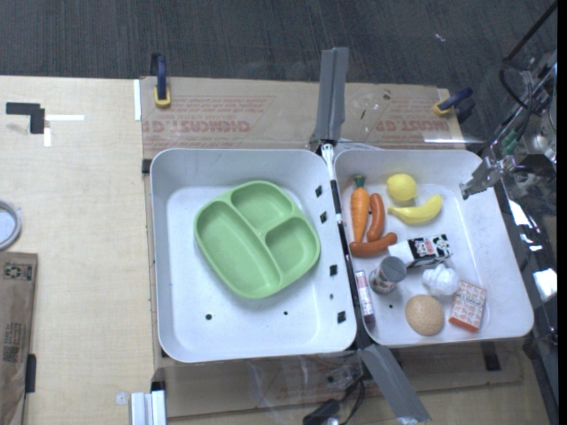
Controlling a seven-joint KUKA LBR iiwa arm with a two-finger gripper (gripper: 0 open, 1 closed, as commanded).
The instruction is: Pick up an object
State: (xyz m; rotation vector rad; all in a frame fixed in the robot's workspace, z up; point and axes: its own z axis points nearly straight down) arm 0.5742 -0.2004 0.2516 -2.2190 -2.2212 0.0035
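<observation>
Two white bins side by side. The left bin (177,264) just has a green divided plate (257,237) sitting in the middle. The right bin (505,264) is where all the pickable stuff is: a carrot (359,211), two sausages (376,230), a lemon (401,187) touching a banana (418,210), a small black-and-white carton (429,249), a grey can (387,274), something white and crumpled (440,281), an egg (424,314) and an orange packet (468,306). The gripper (485,173) hangs over the right bin's far right corner, holding nothing; can't tell how its fingers are set.
</observation>
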